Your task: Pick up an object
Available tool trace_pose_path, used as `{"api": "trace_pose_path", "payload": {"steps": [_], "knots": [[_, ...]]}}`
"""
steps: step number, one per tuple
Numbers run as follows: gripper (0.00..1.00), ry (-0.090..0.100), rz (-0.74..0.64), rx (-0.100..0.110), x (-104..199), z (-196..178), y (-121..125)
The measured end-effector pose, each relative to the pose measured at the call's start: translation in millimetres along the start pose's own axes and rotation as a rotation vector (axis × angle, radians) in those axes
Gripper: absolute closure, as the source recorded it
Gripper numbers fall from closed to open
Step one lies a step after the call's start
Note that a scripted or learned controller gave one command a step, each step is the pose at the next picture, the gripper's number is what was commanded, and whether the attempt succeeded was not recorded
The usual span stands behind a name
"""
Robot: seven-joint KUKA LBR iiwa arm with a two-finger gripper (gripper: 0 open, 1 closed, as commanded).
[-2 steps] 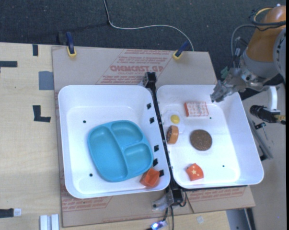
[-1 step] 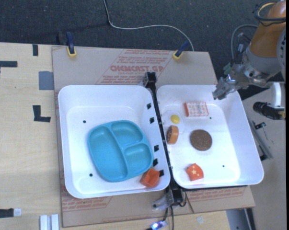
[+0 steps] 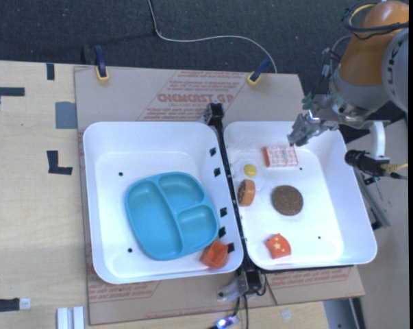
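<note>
My gripper [image 3: 296,136] hangs over the back of the right bin [image 3: 343,184], just right of and above a red-and-white packet [image 3: 280,157]. Nothing shows between its fingers. Further forward in that bin lie a small yellow piece [image 3: 249,171], an orange-brown bun-like item [image 3: 246,192] by the divider, a brown round patty [image 3: 287,201] and a red piece [image 3: 279,246] near the front. The left bin [image 3: 103,149] holds a blue sectioned tray [image 3: 172,214] and an orange-red piece [image 3: 215,253] at its front right corner.
A black divider [image 3: 223,177] runs between the bins. Two clamps [image 3: 101,68] [image 3: 259,70] hold the cardboard sheet at the back, and a white cable [image 3: 192,36] loops behind it. The arm's orange-banded body [image 3: 370,46] stands at the right.
</note>
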State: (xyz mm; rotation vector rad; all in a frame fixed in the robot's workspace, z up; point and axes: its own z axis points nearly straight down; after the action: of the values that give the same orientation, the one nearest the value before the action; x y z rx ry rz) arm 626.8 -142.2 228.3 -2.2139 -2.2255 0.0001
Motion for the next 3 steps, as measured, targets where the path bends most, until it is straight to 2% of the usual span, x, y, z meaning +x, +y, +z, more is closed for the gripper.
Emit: {"api": "trace_pose_path", "payload": {"steps": [1,3], "knots": [[1.00,-0.001,0.001,0.001,46.0,11.0,-18.1],[1.00,0.000,-0.001,0.001,157.3,-0.3,-58.8]]}}
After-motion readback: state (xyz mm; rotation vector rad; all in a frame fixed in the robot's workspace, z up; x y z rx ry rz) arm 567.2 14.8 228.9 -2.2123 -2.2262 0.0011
